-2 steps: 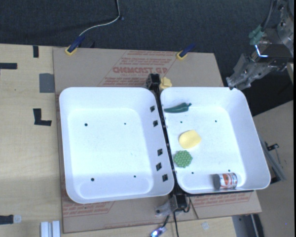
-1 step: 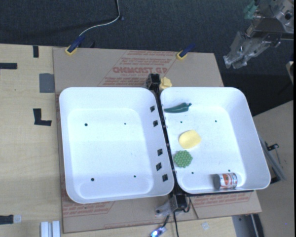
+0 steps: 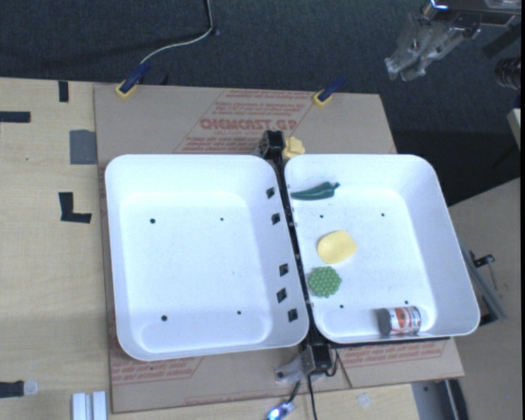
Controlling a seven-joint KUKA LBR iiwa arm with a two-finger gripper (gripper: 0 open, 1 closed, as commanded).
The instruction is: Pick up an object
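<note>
Two shallow white plastic bins sit side by side on a brown cardboard sheet [image 3: 245, 121] laid over the wooden bench. Left bin [image 3: 131, 322] has only small dark dots on its floor. Right bin [image 3: 437, 199] holds four things. A dark green pepper-shaped toy [image 3: 316, 191] lies near the far left corner, close to the divider between the bins. A pale yellow rounded lump [image 3: 336, 247] sits below it, left of centre. A green bumpy ball [image 3: 324, 281] lies just beside the yellow lump on the near side, close to the divider, apart from it or barely touching, hard to tell. A small can with a red and white label and grey end [image 3: 398, 320] lies on its side by the near wall, well apart from the ball.

Two-finger gripper [image 3: 406, 62] is up at the top right, over the dark floor beyond the bench, well apart from both bins and all objects. It's blurred; nothing is visibly between its fingers, and how far apart they stand cannot be told.

A small yellow piece [image 3: 294, 147] sits at the far end of the divider. Yellow-and-blue clamps [image 3: 131, 81] [image 3: 328, 91] grip the cardboard's far edge. A white cable [image 3: 192, 33] runs across the dark floor.
</note>
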